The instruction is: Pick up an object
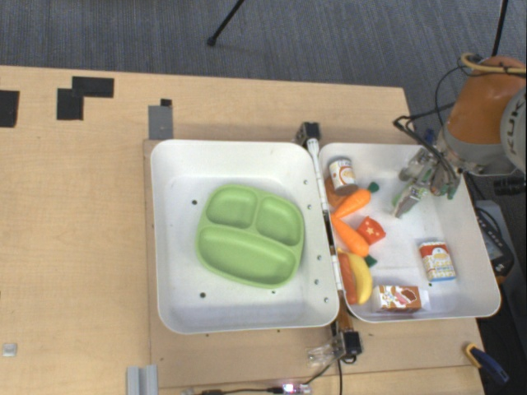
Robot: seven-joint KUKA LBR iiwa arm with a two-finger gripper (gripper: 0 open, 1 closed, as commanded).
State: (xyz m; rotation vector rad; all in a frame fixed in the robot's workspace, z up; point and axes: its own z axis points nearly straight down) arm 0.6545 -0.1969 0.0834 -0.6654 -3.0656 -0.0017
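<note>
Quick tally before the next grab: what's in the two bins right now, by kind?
Green divided plate: 1
Carrots: 2
Banana: 1
Small red item: 1
Can: 1
Small cartons: 2
Total: 8

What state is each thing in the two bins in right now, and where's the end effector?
Green divided plate: flat, right way up, in the left bin.
Can: lying in the right bin, near the top.
Two carrots: lying crossed.
Red piece: beside the carrots.
Banana: lying by the divider.
Small carton: lying flat.
Brown packet: lying flat.
End effector: above the right bin, nothing between its fingers.
</note>
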